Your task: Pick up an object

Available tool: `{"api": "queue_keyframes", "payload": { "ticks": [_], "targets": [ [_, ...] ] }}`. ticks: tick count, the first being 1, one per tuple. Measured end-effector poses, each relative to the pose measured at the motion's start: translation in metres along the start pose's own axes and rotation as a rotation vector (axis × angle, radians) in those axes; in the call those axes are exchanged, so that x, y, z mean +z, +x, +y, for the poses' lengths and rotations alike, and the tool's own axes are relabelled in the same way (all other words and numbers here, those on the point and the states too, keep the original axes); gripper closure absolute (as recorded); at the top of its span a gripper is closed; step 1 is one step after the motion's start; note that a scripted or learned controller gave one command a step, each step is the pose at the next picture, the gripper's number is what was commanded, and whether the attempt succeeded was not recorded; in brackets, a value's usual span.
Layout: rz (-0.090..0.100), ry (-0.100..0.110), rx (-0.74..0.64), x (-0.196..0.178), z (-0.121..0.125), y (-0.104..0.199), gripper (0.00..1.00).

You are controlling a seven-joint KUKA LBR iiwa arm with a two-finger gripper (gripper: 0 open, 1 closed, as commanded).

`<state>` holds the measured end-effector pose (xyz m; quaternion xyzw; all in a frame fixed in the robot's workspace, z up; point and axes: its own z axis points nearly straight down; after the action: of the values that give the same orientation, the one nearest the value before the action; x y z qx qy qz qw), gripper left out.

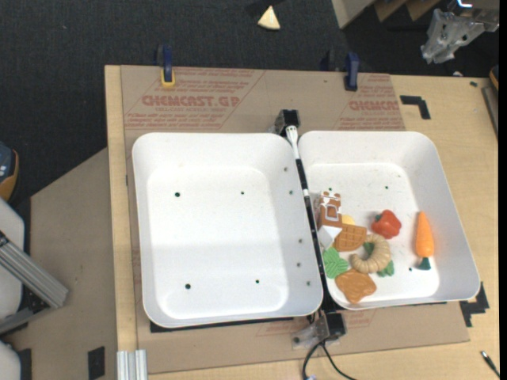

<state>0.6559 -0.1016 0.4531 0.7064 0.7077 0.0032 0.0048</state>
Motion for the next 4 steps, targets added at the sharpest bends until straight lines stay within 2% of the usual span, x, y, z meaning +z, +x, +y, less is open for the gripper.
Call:
{"api": "queue_keyframes", "payload": {
  "ticks": [1, 2, 3, 4],
  "targets": [
    [-0.001, -0.001, 0.0, -0.077, 0.007, -0.004, 1.0],
    [0.002, 0.01, 0.003, -0.084, -0.024, -0.004, 1.0],
    [0.002, 0.013, 0.005, -0.084, -0.079, -0.025, 1.0],
    [0.001, 0.012, 0.007, -0.084, -0.117, -0.067, 1.0]
  ]
}}
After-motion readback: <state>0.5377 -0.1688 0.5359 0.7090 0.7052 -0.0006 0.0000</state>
